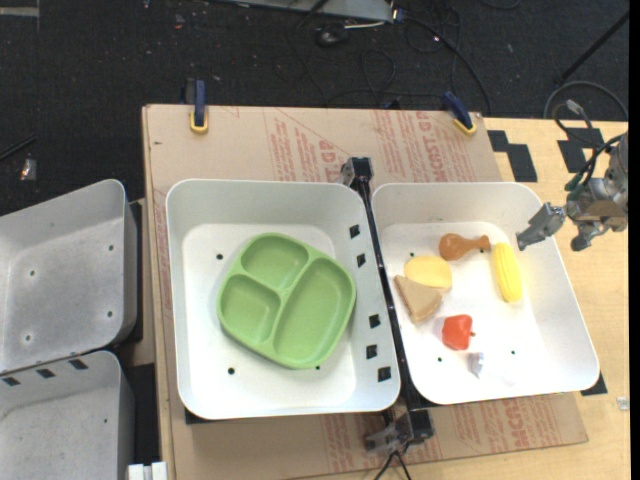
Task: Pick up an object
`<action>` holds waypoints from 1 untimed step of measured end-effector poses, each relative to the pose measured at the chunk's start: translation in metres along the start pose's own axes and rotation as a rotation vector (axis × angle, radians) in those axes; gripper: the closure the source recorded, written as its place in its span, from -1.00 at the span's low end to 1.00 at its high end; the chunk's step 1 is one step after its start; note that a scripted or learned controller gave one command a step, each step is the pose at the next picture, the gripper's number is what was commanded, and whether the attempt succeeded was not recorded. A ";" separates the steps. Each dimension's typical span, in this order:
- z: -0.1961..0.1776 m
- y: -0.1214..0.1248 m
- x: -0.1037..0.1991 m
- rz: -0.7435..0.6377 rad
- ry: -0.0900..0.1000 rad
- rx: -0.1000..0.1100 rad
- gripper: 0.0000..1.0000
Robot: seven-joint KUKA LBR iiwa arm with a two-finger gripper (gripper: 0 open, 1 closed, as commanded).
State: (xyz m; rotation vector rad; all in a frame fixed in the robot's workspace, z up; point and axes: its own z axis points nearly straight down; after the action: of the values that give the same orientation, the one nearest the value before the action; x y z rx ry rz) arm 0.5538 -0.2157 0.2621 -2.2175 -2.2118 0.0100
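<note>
red printed lettering runs across the brown cardboard sheet [300, 138] that lies under the two white bins. it appears upside down and mirrored from this camera, so the words cannot be made out with certainty; one line along the far edge, behind the right bin [560, 298], seems to end in letters like "ltd". a second patch of red print sits behind the left bin [190, 218] and is too faint to read. nothing else carries readable text.
</note>
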 end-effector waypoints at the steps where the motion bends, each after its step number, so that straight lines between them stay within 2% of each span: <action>1: -0.007 0.002 0.001 -0.004 -0.003 -0.012 -1.00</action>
State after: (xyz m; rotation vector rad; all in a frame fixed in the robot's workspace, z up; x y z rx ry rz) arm 0.5562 -0.2149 0.2688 -2.2208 -2.2232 0.0003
